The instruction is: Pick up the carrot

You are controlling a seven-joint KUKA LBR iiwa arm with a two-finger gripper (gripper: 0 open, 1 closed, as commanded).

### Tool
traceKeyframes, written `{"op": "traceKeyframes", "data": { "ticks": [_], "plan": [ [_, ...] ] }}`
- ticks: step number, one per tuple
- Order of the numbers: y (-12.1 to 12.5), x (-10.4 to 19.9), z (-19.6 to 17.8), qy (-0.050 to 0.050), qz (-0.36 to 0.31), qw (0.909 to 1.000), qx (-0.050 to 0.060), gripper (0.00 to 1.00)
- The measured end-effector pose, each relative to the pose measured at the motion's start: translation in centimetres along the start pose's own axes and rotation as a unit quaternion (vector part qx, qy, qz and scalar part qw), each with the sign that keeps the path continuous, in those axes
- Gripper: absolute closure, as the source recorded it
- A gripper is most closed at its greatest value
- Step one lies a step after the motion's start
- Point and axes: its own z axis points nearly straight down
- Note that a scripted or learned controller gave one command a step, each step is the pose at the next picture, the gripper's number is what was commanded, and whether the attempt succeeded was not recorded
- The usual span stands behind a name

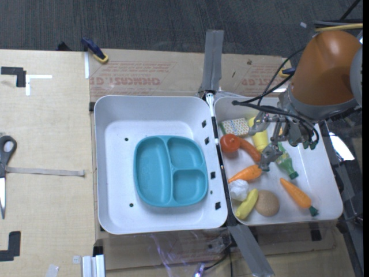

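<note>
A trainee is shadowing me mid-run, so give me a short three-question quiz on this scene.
1. True or false: the teal three-compartment plastic plate lies in the left white bin.
2. How many orange toy carrots lie in the right white bin?
3. Which lies closest to the tool? A) yellow toy banana B) middle carrot C) round brown toy potato
Key: 1 true; 2 two, the middle carrot and the corner carrot; 3 B.
</note>
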Motion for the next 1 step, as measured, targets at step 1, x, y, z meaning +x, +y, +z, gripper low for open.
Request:
{"op": "traceKeyframes", "data": {
  "ticks": [1],
  "plan": [
    [-2.11,5.95,8.1,0.001,0.058,0.9983,0.0,0.0]
  ]
}}
